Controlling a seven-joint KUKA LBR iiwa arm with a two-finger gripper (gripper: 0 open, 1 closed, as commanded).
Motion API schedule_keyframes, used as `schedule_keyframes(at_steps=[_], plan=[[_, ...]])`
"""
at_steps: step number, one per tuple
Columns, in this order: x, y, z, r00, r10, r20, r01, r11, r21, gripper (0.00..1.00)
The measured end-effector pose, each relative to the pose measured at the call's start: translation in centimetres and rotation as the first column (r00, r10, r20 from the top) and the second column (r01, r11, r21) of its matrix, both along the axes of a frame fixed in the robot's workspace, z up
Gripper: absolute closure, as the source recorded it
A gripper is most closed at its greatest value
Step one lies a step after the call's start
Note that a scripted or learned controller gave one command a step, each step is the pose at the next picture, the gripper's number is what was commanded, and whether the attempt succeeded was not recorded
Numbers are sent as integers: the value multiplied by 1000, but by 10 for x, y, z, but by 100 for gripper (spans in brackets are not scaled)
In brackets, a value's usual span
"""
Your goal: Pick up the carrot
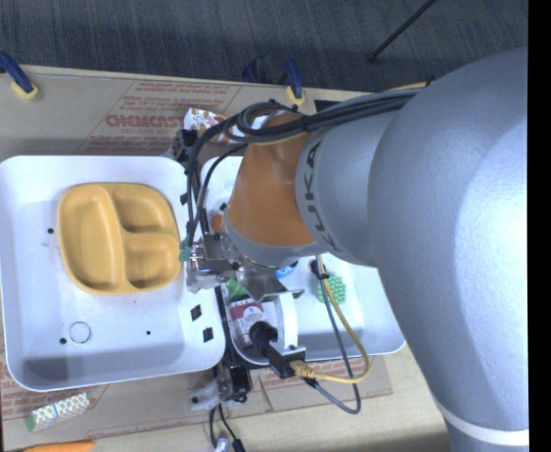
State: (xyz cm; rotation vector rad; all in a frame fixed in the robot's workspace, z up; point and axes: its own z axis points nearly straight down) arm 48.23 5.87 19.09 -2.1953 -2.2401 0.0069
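- The arm (416, 215) reaches in from the right and covers most of the right bin (388, 332); its gripper (242, 299) hangs low at centre frame, over the seam between the two bins
- Whether the gripper is open, closed or gripping anything cannot be told; the wrist and cables (336, 365) hide its working end
- The carrot's place cannot be told; it most likely lies in the right bin under the arm; an orange sliver (63, 446) at the bottom left edge, off the bins, is too cut off to name
- The left bin (11, 281) holds a yellow divided plate (120, 238) at centre left; a small green object (336, 290) lies in the right bin just right of the gripper
- Risks from here: so close to the shared bin walls, a descent could strike a rim rather than the floor; a closing blind to the target could catch the green object, or nothing at all
- The carrot is likely smooth and tapered; a grip off its middle could squeeze it out sideways or let it swing and drop on the lift
- The loose yellow cable loop could snag a bin edge on a retreat
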Motion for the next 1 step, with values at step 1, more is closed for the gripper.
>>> schedule_keyframes(at_steps=[1], plan=[[45, -33, 88, 991, -137, 4, 137, 991, 0, 100]])
